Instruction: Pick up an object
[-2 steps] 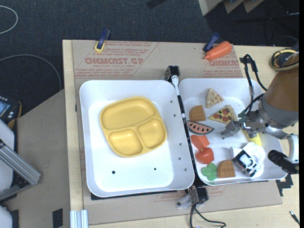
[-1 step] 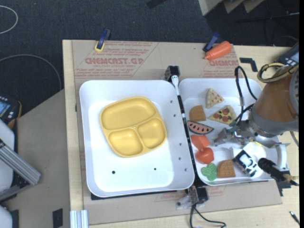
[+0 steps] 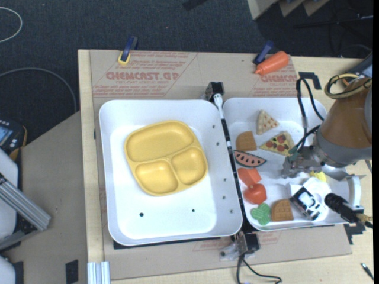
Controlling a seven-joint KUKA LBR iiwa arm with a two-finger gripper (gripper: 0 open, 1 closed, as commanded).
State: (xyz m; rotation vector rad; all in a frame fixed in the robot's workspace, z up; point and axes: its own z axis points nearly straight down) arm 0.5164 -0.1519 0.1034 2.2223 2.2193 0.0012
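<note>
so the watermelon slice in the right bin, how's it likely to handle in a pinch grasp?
The watermelon slice looks like a moulded toy, so probably stiff and light. It lies flat and thin on the right bin floor, so the jaws may struggle to get under it. Its curved edge and likely smooth surface could let it slide toward the red piece below rather than lift.

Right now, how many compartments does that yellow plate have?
3. The yellow plastic divided plate in the left white bin has one wide compartment at the top and two smaller ones below, side by side.
</note>
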